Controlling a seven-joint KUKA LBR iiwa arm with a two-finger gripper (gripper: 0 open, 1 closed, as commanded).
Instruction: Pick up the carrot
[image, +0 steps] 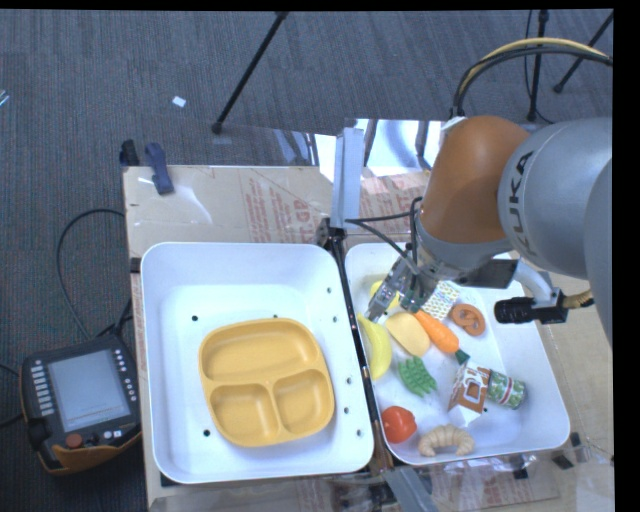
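Arm over the right bin, gripper low among the toy foods.

The gripper hangs at the far left part of the right bin, fingers spread, nothing seen between them. The carrot lies just beside it, touching a pale yellow piece. A banana, green item, tomato, croissant, pretzel and small carton share that bin. The left bin holds a yellow divided plate. A teach pendant sits on the floor at left.

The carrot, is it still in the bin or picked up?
Still in the bin. The carrot lies flat in the right bin beside a yellow piece, with the gripper just above-left of it.
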